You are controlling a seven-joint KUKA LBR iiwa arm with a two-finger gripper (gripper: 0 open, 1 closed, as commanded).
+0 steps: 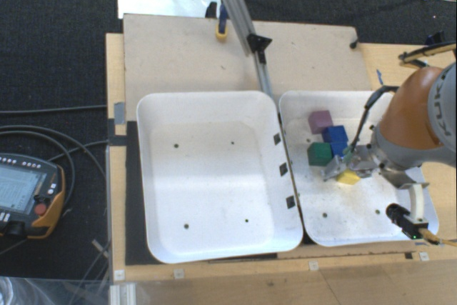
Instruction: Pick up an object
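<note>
Yellow small block [348,178]: touching the metal two-finger gripper [338,169], just right of its tips.
Gripper state: cannot tell.
Neighbours: green cube [320,153] up-left.

The arm [421,118] comes in from the right edge of the camera view, its orange band forming a broad rounded shoulder above the wrist. Below the band a grey collar wraps the wrist, and a black cable loops from the top of the band down along its left side. The wrist points down and to the left. The gripper [341,169] sits at the left end of the wrist, a small grey metal assembly held low. A white bracket with a black fitting hangs beneath the wrist on the near side. How the fingers are set cannot be made out.
</note>
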